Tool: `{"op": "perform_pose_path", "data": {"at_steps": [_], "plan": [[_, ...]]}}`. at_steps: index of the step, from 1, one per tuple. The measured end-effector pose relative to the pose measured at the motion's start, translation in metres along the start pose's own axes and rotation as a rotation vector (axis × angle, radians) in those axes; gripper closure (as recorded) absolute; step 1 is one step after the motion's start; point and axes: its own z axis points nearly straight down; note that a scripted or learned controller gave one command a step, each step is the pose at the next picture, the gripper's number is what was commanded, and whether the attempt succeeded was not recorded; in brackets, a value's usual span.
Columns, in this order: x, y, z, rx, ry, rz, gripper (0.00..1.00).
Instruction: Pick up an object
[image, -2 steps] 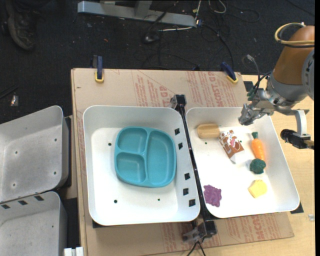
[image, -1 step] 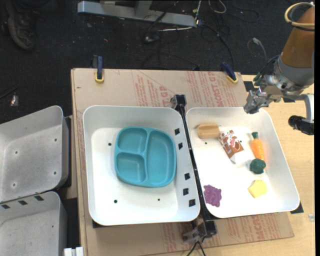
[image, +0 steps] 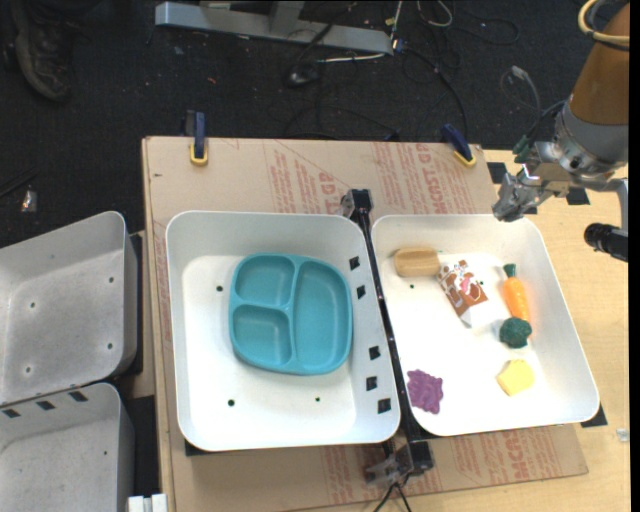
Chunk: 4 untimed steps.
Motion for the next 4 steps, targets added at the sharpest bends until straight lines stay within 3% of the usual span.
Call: {"op": "perform_pose_path", "data": {"at_steps": [2,4], "plan": [[0.104,-0.026,-0.007,0.004,0.002,-0.003,1.00],[0.198,-0.051,0.024,0.007,0.002,-0.004,1.00]]}}
